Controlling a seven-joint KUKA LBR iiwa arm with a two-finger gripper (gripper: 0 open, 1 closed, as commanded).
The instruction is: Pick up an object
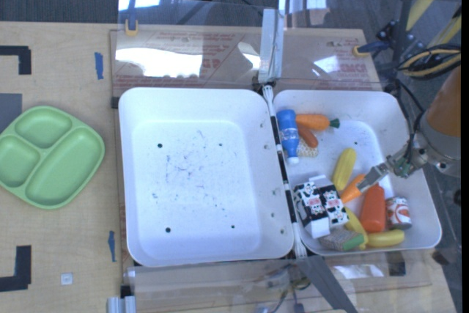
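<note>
The right bin [366, 132] holds several toys. A blue bottle [288, 130] lies by its left wall, with an orange carrot [316, 121] beside it. A yellow piece [344, 166] sits mid-bin, above a black-and-white box [319, 203]. A red-orange bottle [373, 207], a small orange carrot [352, 191], a red-and-white can [399, 212] and a yellow banana [385, 237] crowd the front right. My gripper [377, 173] reaches in from the right, low over the bin, just above the red-orange bottle and next to the small carrot. Nothing visibly sits in it.
The left bin [139, 121] is white with faint blue scribbles. A green divided plate [47, 155] rests on the bench at far left. Clear panels stand behind both bins. The arm's wrist [440, 135] hangs over the right bin's right rim.
</note>
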